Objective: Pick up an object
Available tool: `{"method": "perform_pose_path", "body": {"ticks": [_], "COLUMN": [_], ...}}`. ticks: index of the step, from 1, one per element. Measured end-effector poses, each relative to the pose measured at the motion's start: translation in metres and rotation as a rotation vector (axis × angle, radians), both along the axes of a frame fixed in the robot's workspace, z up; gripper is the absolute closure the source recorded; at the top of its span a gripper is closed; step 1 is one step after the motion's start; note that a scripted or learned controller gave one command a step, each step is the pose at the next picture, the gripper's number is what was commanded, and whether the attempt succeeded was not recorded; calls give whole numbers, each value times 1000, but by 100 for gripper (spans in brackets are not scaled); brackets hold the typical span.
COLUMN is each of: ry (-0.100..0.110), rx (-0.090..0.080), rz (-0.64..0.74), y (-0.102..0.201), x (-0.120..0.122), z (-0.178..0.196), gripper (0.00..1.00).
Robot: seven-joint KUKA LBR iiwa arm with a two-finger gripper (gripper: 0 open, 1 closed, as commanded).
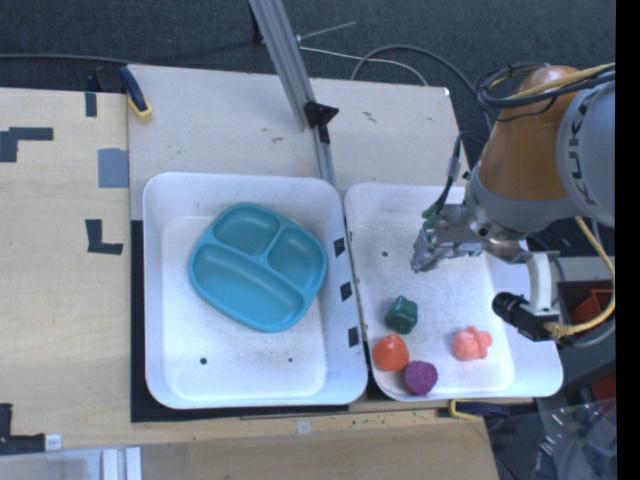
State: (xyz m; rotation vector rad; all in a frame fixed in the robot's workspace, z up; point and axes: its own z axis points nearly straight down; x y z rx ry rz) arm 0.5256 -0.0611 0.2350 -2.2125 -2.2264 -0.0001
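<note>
My gripper (424,260) hangs over the middle of the right bin (372,208), its fingertips pointing down toward the bin floor with nothing seen between them. A dark green object (402,314) lies just below and slightly left of the fingertips. Near the bin's front edge sit an orange-red object (390,352) and a purple object (420,376). A pinkish-orange object (471,344) lies to the right of them.
The left bin (160,268) holds a teal divided plate (259,265). A slanted metal bar (290,53) crosses the bench behind the bins. Cables and a black fitting (515,313) sit at the right bin's right side.
</note>
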Motion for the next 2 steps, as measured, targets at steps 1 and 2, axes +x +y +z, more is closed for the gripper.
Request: {"method": "perform_pose_path", "body": {"ticks": [1,2], "ry": [0,0], "rx": [0,0], "rz": [3,3], "y": [65,123], "x": [-1,3], "z": [1,4], "gripper": [100,100]}}
